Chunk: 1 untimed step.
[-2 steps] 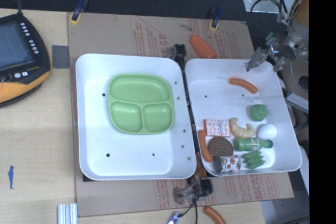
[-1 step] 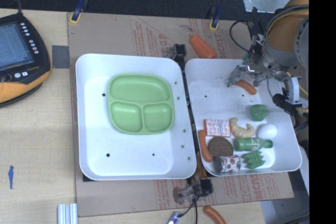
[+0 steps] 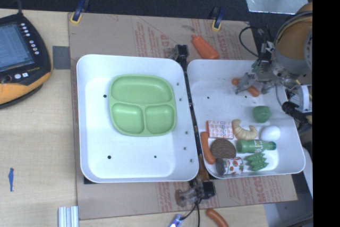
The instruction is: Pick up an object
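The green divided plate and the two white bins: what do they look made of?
The green divided plate looks like moulded plastic with a matte finish: uniform pale green, soft rounded compartment ridges, no glare. The left bin and right bin look like thin formed plastic, smooth and slightly glossy, with rounded corners and rolled rims; painted metal can't be ruled out.

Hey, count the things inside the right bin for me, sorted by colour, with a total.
Green: 3 (ball, bottle, leafy piece)
Orange: 2 (piece by the gripper, carrot)
White: 1 (egg)
Tan: 1 (croissant)
Brown: 1 (cookie)
Red-and-white: 2 (packet, can)
Total: 10
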Each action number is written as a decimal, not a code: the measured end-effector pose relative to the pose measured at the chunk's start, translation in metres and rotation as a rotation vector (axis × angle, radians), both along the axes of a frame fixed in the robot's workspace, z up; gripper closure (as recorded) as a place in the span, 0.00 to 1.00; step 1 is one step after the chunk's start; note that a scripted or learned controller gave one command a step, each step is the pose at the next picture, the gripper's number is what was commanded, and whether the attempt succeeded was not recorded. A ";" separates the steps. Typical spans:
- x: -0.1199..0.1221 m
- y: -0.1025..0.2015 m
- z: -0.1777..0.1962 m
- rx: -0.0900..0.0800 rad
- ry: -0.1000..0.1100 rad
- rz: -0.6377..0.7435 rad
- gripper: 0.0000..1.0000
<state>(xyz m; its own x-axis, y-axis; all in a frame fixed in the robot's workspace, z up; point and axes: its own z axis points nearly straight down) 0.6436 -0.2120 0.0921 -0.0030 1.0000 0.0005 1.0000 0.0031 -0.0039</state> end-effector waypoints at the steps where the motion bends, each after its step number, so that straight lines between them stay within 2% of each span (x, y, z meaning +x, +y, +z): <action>1: 0.013 0.037 0.000 -0.001 -0.002 0.002 0.00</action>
<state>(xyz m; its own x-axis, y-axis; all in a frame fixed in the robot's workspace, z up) 0.6565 -0.1746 0.0921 -0.0054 1.0000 0.0000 1.0000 0.0054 -0.0020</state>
